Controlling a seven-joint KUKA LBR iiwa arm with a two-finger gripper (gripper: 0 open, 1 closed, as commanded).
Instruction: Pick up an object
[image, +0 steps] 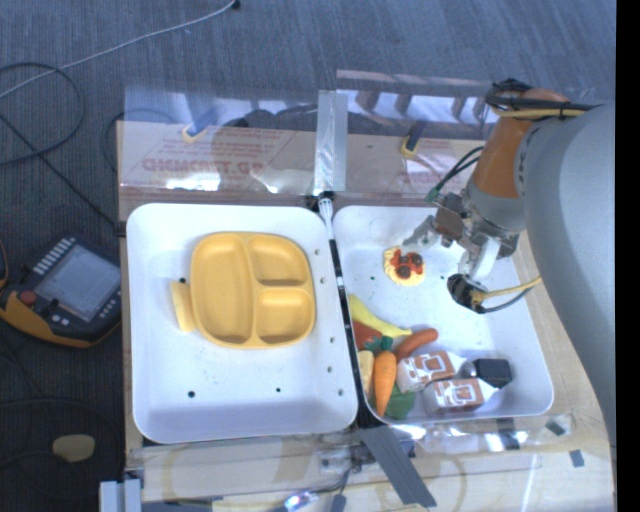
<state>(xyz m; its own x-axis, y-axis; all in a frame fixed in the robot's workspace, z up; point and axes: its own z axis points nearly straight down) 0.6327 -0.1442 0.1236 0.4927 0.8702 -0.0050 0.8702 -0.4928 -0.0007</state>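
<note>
Tool (432, 232) above the right white plastic bin (530, 385).
Its open, empty fingers hang beside a round yellow toy pastry with red topping (403, 265) near the bin's far edge.

The big grey arm (580, 230) comes in from the right and fills that side, its orange band (500, 160) sitting just above the wrist. The wrist bends down and to the left, carrying the tool (432, 232) low over the surface. From where I stand the tool's metal parts blur together, and a dark cable loops off its right side.
</note>
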